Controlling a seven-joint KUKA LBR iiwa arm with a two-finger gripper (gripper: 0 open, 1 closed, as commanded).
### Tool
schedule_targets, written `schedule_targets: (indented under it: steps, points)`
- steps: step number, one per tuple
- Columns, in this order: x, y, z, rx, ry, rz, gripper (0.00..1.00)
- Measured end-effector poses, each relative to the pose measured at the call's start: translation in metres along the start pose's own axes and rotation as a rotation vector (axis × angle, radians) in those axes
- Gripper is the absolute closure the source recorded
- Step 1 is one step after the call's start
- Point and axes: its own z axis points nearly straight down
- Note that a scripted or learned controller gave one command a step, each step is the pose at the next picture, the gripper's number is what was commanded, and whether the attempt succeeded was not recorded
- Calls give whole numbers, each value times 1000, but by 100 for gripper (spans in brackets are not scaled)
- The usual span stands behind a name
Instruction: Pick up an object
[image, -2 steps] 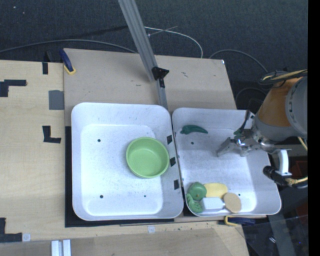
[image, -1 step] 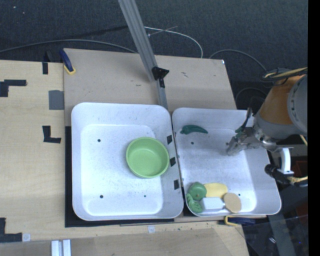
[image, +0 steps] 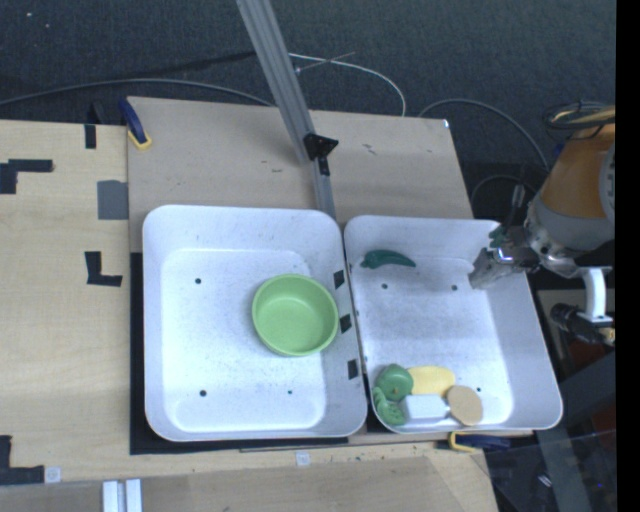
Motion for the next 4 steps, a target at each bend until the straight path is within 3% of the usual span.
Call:
schedule_targets:
  steps: [1,4]
  points:
    - [0,1,-53,0,0,0,100]
    - [152,-33,-43,8,4,-4,100]
